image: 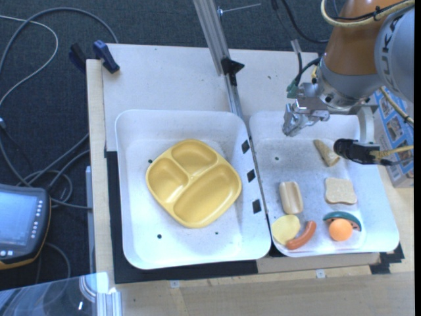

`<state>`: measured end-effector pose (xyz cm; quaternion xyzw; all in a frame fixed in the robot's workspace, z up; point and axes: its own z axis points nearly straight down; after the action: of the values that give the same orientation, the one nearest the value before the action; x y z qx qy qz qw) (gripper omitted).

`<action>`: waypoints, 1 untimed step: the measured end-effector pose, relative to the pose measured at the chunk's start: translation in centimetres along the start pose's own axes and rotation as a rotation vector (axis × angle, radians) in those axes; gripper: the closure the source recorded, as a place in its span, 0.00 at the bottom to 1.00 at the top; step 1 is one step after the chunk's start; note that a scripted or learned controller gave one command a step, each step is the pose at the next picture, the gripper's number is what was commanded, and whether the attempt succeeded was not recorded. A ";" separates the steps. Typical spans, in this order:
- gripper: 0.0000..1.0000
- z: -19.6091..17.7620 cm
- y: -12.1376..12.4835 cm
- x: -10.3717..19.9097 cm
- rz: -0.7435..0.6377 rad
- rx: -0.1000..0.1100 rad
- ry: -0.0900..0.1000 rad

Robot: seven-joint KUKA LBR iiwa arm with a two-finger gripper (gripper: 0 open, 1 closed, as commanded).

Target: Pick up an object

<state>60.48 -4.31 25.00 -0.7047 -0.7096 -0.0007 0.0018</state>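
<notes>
Hot dog bun amid toy foods in right bin; gripper above far corner, unloaded, finger state indiscernible.

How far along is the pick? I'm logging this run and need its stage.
Early. Done: the hand has reached the right bin, at its far end. In hand: nothing shows between its fingers. Left: the grasp and lift. The bread slice, hot dog bun, orange and sausage lie on the bin floor.

Bright, even overhead light (soft shadows), reasonably sharp.
</notes>
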 end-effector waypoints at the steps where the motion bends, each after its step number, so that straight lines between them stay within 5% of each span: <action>1: 1.00 -0.4 0.1 4.8 0.001 -0.002 -0.001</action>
<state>60.54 0.49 25.39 -0.7049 -0.7093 -0.0013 0.0007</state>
